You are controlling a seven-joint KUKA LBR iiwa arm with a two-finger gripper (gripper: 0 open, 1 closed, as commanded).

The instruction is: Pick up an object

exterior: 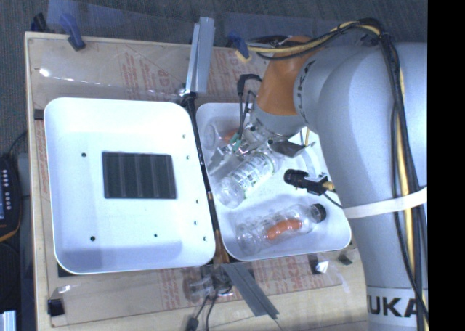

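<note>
My gripper [234, 145] is low in the far left part of the right bin [336, 234]. It sits right at the upper end of a clear plastic bottle [247, 175] that lies diagonally in the bin's middle. A small red-orange item [229, 136] peeks out just beside the gripper. A second clear bottle [280, 226], with something orange inside and a black cap, lies along the bin's near wall. The gripper's metal parts blend with the clear plastic, so whether it touches the first bottle is unclear.
The left bin [73, 141] has a dark slatted rectangle [139, 175] in its floor. A grey post [199, 54] stands at the far end between the bins. The arm's large grey body [378, 141] covers the right bin's right side.
</note>
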